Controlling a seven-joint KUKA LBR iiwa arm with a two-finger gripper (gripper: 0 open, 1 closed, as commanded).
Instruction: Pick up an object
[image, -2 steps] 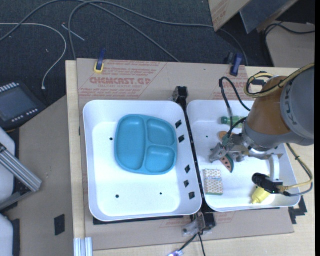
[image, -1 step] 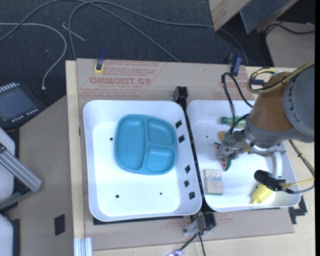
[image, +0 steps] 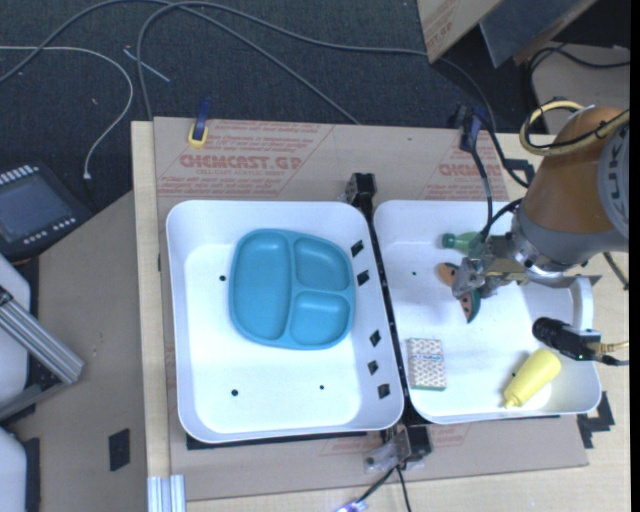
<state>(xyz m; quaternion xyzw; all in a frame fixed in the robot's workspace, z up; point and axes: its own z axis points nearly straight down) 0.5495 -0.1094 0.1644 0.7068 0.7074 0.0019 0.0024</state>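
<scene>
While the gripper (image: 470, 292) hangs over the right bin (image: 480, 400), how far its jaws stand apart cannot be told; a yellow bottle (image: 530, 378) lies near, right and below, and a patterned packet (image: 427, 362) below-left.

A brown cardboard sheet (image: 300, 150) printed with red lettering covers the bench, and both white bins rest on it. A blue and yellow clamp (image: 200, 125) grips its far left edge, and a blue clamp (image: 467, 124) its far right edge. Black clips (image: 360, 187) join the bins at the far end of their shared wall. Grey cables (image: 130, 60) loop across the dark carpet (image: 300, 50) beyond the bench. A dark device with a screen (image: 32, 205) sits to the left, near an aluminium rail (image: 35, 335). A cardboard box (image: 455, 22) lies at the top.
</scene>
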